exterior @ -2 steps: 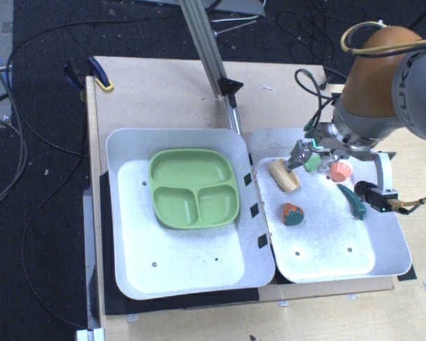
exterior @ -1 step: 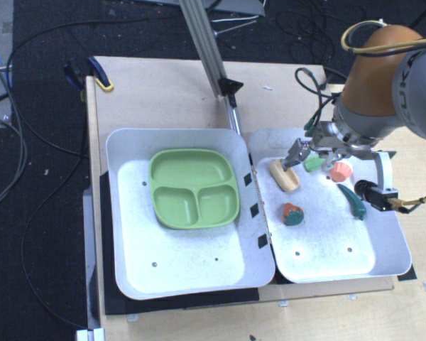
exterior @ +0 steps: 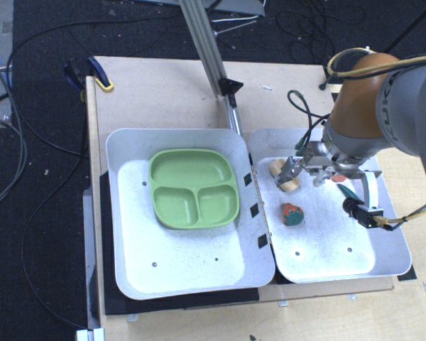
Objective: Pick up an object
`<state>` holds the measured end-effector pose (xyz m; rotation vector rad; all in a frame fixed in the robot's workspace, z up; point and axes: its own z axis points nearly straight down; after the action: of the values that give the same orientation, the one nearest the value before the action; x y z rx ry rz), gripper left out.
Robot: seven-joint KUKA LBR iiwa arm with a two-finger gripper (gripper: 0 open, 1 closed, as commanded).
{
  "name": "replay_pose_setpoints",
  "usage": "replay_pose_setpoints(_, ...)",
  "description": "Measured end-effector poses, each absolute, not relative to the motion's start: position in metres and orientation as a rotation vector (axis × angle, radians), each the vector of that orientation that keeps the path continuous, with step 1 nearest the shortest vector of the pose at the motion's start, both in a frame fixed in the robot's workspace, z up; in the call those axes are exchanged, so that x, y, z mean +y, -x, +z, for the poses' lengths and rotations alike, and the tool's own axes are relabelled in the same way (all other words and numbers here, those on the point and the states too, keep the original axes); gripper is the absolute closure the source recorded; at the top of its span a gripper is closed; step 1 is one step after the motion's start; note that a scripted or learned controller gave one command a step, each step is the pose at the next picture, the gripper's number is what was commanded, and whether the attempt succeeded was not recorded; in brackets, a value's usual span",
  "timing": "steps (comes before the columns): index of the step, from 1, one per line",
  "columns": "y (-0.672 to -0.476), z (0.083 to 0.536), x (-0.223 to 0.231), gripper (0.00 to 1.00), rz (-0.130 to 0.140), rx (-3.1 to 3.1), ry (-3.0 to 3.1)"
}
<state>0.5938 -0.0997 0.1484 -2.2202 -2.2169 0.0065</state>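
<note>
Gripper [exterior: 292, 170] sits low in the right bin [exterior: 326, 261], right on top of a tan block [exterior: 282, 176], grip on it impossible to tell, while the red-and-green toy [exterior: 292, 214] lies just below it, nearer the camera.

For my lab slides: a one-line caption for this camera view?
KUKA arm's hand low over a tan object in the right bin; green divided plate in the left bin.
</note>
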Motion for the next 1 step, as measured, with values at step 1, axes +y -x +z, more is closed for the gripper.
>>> replay_pose_setpoints(1,-0.5928,0.0946,-0.0991,0.0,0.005,-2.218,2.22)
